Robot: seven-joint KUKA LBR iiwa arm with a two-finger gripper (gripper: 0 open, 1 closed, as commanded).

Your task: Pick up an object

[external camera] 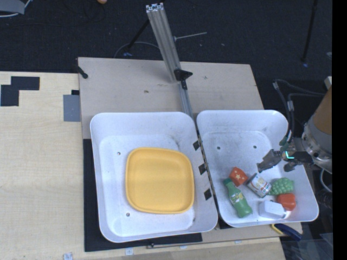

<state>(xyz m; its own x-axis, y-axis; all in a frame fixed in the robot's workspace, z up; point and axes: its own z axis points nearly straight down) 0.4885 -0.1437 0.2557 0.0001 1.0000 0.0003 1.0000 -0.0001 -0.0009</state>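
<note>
**Hovering over the toy pile, nothing grabbed yet**

So my claw point(275, 160) is at the right side of the frame, reaching in over the right bin point(244, 124). It looks spread open, one finger poking out to the left and one to the right, with nothing between them. It's just above the clutter, I'd guess lined up for a drop onto something.

Everything pickable is bunched in the lower right corner of that bin, probably because the pieces slide together there: a green bottle point(238, 198) lying on its side, a small red piece point(238, 175) just above it, a little can point(260, 186), a green bumpy thing point(282, 186), a red-orange piece point(287, 200) and a white block point(272, 209) by the rim. The can sits nearest my claw, so that's my likely target.

The left bin point(108, 129) holds one flat yellow plate point(160, 180). Both bins sit side by side on the desk point(217, 85).
</note>
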